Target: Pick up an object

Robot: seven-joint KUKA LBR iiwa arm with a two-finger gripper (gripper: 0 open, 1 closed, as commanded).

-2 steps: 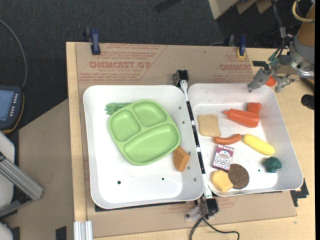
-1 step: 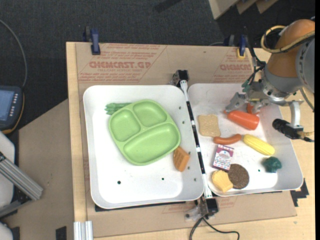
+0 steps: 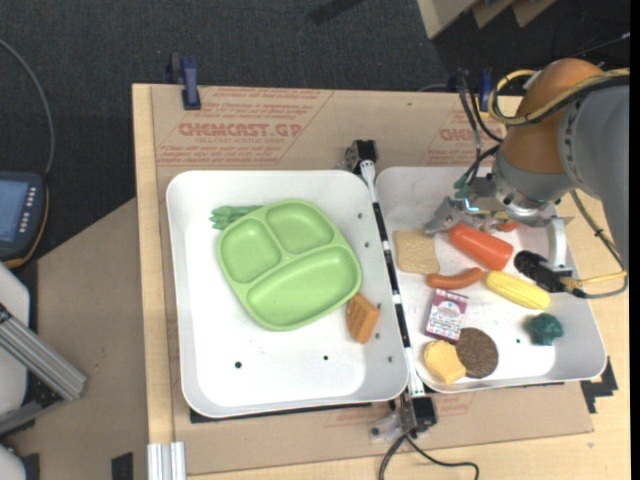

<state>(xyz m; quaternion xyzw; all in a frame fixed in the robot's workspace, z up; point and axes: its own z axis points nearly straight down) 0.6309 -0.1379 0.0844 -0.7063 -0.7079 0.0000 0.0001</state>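
Camera view: the grey arm with its orange band (image 3: 540,118) reached in from the right and hung low over the back of the right-hand shallow white bin (image 3: 590,353). The gripper (image 3: 478,208) sat just above and beside the orange-red carrot-shaped toy (image 3: 482,245); its metal fingers (image 3: 447,215) appeared spread, with nothing visible between them, so no grasp was recorded. The carrot toy looked the likeliest target, lying near the tan bread-slice toy (image 3: 416,252), the small red sausage toy (image 3: 453,279) and the yellow corn-cob toy (image 3: 517,290). Further forward lay a pink printed packet (image 3: 446,316), a brown round patty (image 3: 478,352) touching a yellow wedge (image 3: 443,361), and a dark green lump (image 3: 544,329). The left-hand white bin (image 3: 200,368) held a green 3-compartment plastic plate (image 3: 288,264) and an orange wedge-shaped toy (image 3: 362,318) just beside its rim. Risks, judged: the carrot's rounded, tapered body could squirt out of closing fingers; a descent slightly off-centre could land 1 finger on top of it; crowding by the bread slice and sausage could block a finger or drag a neighbour along.
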